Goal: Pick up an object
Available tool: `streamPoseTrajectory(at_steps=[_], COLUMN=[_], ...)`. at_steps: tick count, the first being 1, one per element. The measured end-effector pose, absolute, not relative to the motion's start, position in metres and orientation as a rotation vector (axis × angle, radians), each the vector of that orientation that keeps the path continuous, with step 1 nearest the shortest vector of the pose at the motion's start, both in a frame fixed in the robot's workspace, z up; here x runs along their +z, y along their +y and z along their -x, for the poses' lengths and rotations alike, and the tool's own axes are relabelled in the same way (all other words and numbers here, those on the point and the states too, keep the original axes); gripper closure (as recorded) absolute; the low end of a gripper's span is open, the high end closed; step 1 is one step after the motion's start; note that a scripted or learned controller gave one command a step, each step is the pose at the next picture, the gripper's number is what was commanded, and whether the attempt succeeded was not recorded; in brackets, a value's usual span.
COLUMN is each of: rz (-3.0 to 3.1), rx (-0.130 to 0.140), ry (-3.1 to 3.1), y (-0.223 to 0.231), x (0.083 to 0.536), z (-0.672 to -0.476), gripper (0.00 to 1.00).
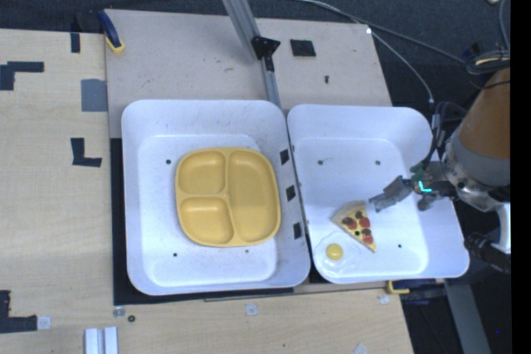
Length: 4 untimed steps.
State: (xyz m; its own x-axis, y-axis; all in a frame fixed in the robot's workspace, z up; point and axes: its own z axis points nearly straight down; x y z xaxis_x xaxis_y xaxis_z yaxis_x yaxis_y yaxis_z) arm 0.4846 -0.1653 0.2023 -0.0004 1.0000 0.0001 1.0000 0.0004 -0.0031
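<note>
On wooden bench (207,54), two white bins (149,178)

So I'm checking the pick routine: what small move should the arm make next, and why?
Probably lower the gripper slightly toward the pizza slice. It sits in the right bin just above and right of the slice, nothing visible between its fingers; the yellow round piece lies farther off.
</note>
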Motion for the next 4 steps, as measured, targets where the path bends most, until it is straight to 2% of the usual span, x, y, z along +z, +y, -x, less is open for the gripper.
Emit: streamPoseTrajectory(at_steps=[1,3,4], rz=[2.22,2.224,2.222], rx=[0.003,0.001,0.0], ry=[-2.221,-2.221,-2.223], y=[-0.165,-0.164,-0.164], x=[0.203,0.092,0.104], z=[-0.485,-0.492,-0.493], gripper=[0.0,0.0,1.0])
